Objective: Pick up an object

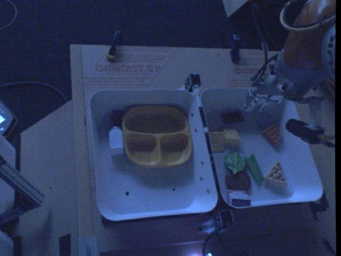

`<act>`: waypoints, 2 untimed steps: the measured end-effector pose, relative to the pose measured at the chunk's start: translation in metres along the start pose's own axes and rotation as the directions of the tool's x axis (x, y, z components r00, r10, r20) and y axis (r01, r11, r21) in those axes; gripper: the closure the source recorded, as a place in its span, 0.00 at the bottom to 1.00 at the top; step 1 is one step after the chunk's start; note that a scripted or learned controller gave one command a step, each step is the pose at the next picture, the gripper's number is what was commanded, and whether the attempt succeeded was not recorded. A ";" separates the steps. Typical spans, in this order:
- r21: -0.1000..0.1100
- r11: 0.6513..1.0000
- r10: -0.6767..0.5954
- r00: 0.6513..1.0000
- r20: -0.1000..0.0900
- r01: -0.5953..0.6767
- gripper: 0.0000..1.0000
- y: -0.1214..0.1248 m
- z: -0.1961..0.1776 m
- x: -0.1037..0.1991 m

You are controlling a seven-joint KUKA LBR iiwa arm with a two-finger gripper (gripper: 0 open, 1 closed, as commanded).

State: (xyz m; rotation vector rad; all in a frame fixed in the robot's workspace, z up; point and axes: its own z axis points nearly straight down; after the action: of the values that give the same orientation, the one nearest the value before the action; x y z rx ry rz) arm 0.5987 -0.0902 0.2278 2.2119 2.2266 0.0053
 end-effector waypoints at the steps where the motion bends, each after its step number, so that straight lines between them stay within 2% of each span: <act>1: 0.004 1.000 0.001 1.000 -0.002 -0.001 1.00 0.001 -0.002 0.049; 2: 0.002 1.000 0.000 1.000 -0.002 0.000 1.00 0.010 0.005 0.111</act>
State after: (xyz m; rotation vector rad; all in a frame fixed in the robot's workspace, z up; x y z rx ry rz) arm 0.6081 0.0205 0.2229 2.2132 2.2289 0.0047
